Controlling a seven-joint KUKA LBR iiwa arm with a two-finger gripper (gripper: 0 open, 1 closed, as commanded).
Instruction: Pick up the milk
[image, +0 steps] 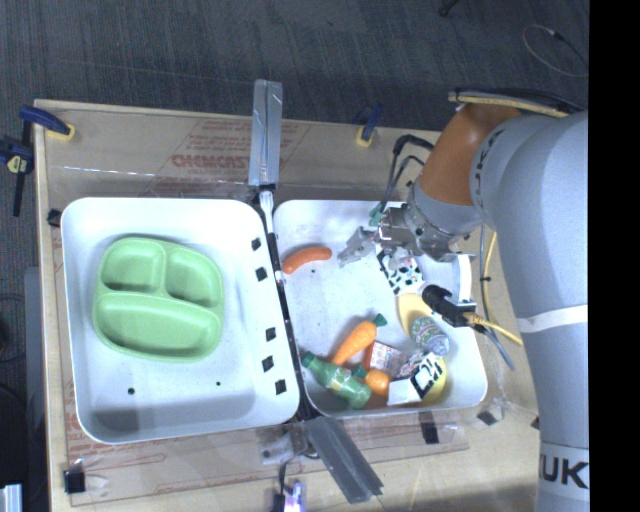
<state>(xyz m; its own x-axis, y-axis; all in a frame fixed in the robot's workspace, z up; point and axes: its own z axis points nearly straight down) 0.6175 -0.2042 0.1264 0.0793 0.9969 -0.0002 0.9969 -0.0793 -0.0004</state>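
Green bottle (336, 378) lowest, cow-patterned milk (402, 274) seemingly at claw (385, 248), "UK" on arm (560, 300).

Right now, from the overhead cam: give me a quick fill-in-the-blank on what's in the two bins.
1. The green divided tray lies in the ____ bin of the view.
2. The gripper hangs over the ____ bin.
3. The cow-patterned milk carton sits just below the gripper, beside a ____ banana.
4. The green bottle lies next to an ____ carrot.

Missing words: left; right; yellow; orange
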